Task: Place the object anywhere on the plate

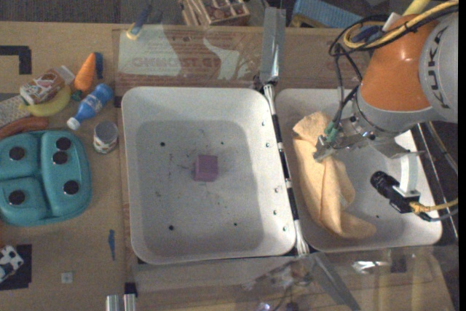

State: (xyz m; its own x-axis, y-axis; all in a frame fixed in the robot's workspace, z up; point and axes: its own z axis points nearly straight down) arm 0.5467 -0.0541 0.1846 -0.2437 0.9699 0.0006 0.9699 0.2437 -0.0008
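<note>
Purple block, small and square, lying flat in the left bin, well off to the gripper's left. Gripper hovering over yellow cloth in right bin; finger state unclear.

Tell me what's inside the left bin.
A small purple block lies near the middle of the left bin's floor, with a few dark specks around it. Nothing covers it.

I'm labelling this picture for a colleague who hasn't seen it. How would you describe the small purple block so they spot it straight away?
Start with the two white bins side by side and take the left bin. The purple block sits alone near the middle of its floor. It is small, square and dull purple, unlike the big yellow cloth in the right bin.
</note>
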